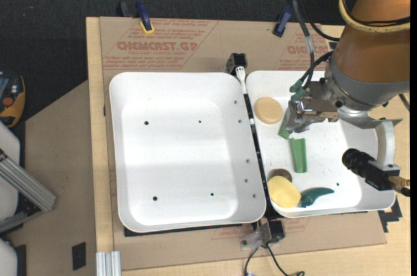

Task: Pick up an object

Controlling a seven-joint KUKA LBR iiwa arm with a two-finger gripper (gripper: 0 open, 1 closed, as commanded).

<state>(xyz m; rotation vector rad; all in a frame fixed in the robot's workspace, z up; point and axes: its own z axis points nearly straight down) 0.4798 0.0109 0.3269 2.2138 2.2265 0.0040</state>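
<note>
The right bin (339, 203) holds several small objects. A tan round disc (268, 110) lies near its back left corner. A green stick (299, 155) lies lengthwise in the middle. At the front left sit a yellow rounded piece (284, 191), a small brown piece (280, 174) touching it from behind, and a teal curved piece (317, 195). My gripper (297, 120) hangs low over the bin, just behind the green stick and to the right of the disc. A short green sliver (285, 129) shows at its left side; I cannot tell what it belongs to.
The left bin (130, 138) stands beside the right one, with a black divider strip (251, 131) between them. A black fixture (365, 167) sticks over the right bin's right side. Clamps (144, 19) hold the cardboard base at the back.
</note>
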